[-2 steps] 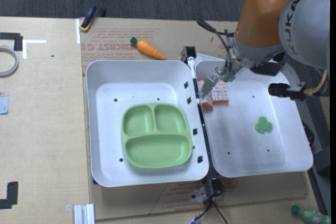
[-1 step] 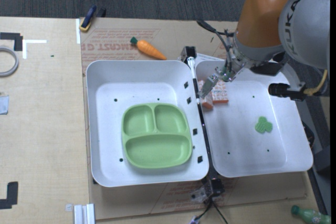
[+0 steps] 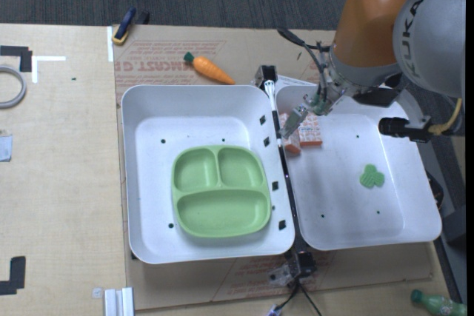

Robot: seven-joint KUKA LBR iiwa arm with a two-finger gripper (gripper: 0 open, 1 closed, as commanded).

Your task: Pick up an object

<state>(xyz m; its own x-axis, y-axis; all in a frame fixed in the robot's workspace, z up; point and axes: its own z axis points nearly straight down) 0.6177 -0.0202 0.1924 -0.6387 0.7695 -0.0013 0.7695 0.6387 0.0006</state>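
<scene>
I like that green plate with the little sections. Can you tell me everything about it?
The green plate is pale green, looks like smooth plastic, and has rounded corners. Raised ridges split it into three compartments: two small ones at the far side and one wide one at the near side. It lies flat, turned slightly, on the floor of the left bin. Nothing sits in it.

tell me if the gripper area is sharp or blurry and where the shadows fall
Camera view: the gripper looks soft and small, so its fingers can't be read; the green tray is sharp; lighting is even, with faint shadows along the left bin walls and no strong glare.
</scene>
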